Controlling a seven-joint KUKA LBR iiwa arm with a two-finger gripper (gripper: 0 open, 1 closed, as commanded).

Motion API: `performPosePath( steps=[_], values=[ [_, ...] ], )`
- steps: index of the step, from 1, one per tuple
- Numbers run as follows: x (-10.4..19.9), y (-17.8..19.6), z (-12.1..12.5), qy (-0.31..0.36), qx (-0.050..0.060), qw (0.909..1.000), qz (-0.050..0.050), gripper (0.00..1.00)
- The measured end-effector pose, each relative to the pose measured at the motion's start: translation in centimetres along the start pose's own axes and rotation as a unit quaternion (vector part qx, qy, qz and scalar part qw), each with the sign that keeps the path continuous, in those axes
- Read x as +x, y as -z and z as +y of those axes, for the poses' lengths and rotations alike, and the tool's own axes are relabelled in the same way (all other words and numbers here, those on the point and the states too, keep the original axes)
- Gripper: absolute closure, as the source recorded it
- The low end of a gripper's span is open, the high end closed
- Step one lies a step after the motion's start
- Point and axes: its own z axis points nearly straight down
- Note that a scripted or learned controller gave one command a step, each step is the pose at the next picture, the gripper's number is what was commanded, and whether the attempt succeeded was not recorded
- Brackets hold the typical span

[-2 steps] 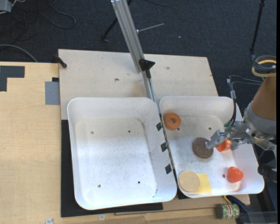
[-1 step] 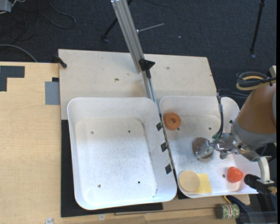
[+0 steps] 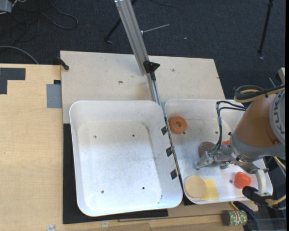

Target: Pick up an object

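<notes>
The metal claw (image 3: 204,160) hangs low over the middle of the right bin (image 3: 195,110); whether it is apart or together, one cannot tell. An orange ring (image 3: 177,124) lies near the bin's far left corner. A round tan disc (image 3: 195,186) and a flat yellow piece (image 3: 211,188) touch at the near edge, and a smooth red lump (image 3: 241,179) sits toward the near right corner. The left bin (image 3: 120,158) is shallow white plastic.
</notes>
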Motion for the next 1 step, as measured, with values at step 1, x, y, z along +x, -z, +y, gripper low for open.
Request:
performPosePath(
  steps=[1],
  values=[
    [-0.10, 1.14, -0.04, -0.003, 0.000, 1.0000, 0.001, 1.00]
  ],
)
